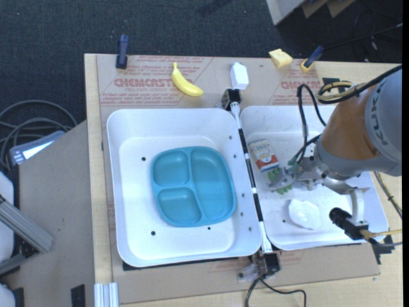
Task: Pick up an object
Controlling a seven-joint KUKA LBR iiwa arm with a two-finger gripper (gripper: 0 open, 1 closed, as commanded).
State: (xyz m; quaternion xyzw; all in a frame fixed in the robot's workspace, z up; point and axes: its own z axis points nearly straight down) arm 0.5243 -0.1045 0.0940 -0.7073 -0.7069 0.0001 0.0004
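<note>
My gripper [289, 176] is low in the right bin [281, 117], reaching in from the right under the grey and orange arm. Its tip sits right at a small green object [278, 178] near the bin's left side. Just above that lies a small white carton with a red and orange label [262, 155]. A crumpled white object [304, 213] rests nearer the bin's front. The arm's bulk hides much of the bin's right half.
The left bin [128, 171] holds a blue divided plate [192, 185]. On the bench behind the bins lie a yellow banana [184, 82], a white bottle-like item [239, 75], a yellow block [280, 57] and a blue clip [122, 50]. Black cables loop over the arm.
</note>
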